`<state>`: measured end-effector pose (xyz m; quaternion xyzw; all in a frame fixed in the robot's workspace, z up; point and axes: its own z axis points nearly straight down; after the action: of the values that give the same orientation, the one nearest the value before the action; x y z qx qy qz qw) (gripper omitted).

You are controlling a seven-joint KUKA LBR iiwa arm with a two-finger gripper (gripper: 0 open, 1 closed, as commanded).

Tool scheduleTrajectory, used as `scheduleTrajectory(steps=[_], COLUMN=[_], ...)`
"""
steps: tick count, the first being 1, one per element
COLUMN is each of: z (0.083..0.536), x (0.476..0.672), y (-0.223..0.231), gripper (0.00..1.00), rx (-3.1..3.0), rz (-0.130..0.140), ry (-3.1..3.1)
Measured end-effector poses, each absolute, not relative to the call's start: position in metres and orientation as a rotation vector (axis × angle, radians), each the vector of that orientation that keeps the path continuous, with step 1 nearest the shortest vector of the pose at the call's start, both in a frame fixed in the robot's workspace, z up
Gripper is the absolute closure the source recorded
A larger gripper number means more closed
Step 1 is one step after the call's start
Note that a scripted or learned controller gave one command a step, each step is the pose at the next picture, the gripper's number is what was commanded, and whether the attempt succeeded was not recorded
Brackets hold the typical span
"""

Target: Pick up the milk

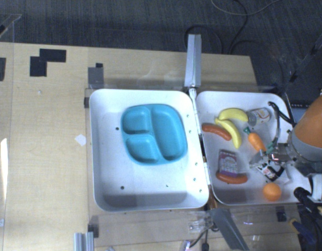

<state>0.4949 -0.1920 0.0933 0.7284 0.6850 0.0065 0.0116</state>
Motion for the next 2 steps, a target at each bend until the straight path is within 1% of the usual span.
scheduleTrajectory(steps=[1,2], z=[0.105,0.204], x=[0.498,0.488], y=[-0.192,-0.129], gripper=[1.00,1.00], rx=[2.263,2.343], rz=[0.027,0.005], ry=[2.135,2.086])
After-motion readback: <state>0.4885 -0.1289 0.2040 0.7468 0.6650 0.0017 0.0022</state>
